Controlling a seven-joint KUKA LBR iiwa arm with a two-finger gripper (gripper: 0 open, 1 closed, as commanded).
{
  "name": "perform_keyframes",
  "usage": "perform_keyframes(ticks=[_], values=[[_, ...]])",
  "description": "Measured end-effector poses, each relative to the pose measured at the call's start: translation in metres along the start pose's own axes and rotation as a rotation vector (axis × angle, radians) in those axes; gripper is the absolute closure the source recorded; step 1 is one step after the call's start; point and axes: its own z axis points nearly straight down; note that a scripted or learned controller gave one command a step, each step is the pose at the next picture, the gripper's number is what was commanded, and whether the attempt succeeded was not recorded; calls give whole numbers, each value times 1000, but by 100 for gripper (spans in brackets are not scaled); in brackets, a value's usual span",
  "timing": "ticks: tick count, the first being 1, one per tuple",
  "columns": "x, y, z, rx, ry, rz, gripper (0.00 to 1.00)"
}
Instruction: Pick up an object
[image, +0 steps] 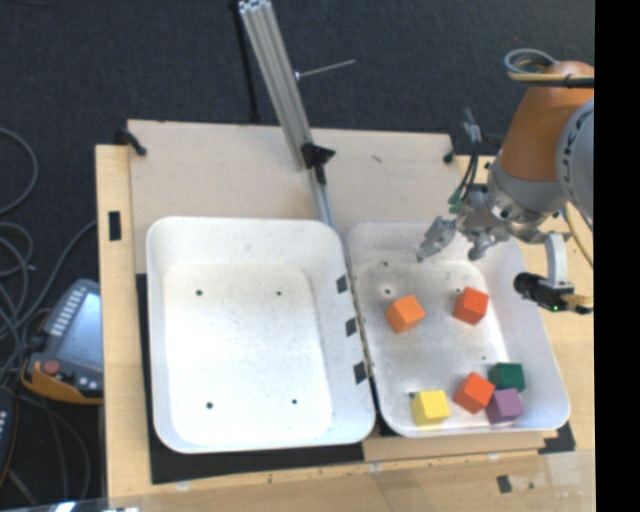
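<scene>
With nothing yet lifted, an approach is judged under way: the splayed, empty two-finger gripper (455, 240) is poised over the far edge of the right shallow white bin (535, 330), and a descent is needed onto one of six small blocks: three orange (405, 313), one green (507, 376), one purple (506, 404), one yellow (432, 406)

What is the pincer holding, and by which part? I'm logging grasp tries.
Nothing. The pincer hangs open above the right bin, apart from every block.
</scene>
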Motion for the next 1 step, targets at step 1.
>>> perform_keyframes(ticks=[1], values=[[27,-45,91,-7,2,4,0]])
